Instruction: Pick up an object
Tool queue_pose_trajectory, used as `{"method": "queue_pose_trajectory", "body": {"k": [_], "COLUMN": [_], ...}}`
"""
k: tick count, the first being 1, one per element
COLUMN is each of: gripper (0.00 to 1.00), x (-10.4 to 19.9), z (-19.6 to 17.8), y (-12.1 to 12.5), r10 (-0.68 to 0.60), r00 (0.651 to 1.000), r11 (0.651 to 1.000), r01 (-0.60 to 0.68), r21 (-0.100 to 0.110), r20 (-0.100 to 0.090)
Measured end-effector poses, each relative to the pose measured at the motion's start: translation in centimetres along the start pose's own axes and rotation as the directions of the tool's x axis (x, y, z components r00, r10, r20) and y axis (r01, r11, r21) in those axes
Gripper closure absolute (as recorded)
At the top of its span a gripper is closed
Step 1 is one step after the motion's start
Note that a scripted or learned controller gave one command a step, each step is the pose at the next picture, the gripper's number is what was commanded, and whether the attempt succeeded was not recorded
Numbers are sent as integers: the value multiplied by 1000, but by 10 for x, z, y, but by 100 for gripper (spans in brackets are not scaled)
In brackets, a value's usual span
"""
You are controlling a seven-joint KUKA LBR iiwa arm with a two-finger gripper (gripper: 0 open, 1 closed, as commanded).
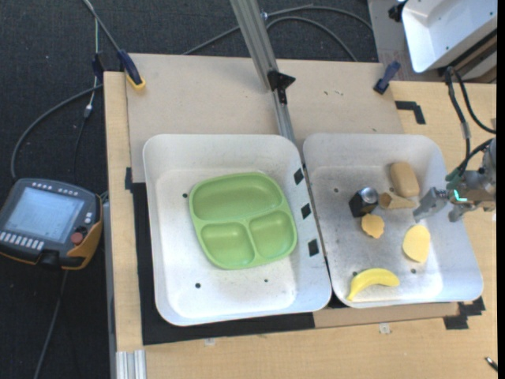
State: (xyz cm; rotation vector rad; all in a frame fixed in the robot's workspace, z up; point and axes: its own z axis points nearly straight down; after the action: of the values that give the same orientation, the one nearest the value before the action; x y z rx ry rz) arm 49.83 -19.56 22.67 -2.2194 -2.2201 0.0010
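Note:
The right bin (347, 152) holds several small objects: a tan bread roll (405, 178), a black cylinder (363, 202), a small brown block (392, 201), a round yellow piece (373, 227), a yellow oval piece (417, 243) and a banana (373, 280). My gripper (442, 208) hangs at that bin's right side, just right of the roll and above the oval piece. Its two grey fingers stand apart with nothing between them. A green divided plate (241, 219) lies in the left bin (158, 212).
A slanted aluminium pole (256, 30) runs down to the gap between the bins. Blue clamps (130, 71) (387, 76) sit on the bench's back corners. A teach pendant (47, 223) lies on the floor at left.

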Motion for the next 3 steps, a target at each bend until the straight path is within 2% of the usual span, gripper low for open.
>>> {"method": "queue_pose_trajectory", "body": {"k": [1, 3], "gripper": [0, 0], "x": [0, -1], "z": [-1, 89], "y": [0, 9], "r10": [0, 0], "r00": [1000, 1000], "r11": [1000, 1000], "r01": [0, 0], "r21": [-1, 3], "r20": [0, -2]}}
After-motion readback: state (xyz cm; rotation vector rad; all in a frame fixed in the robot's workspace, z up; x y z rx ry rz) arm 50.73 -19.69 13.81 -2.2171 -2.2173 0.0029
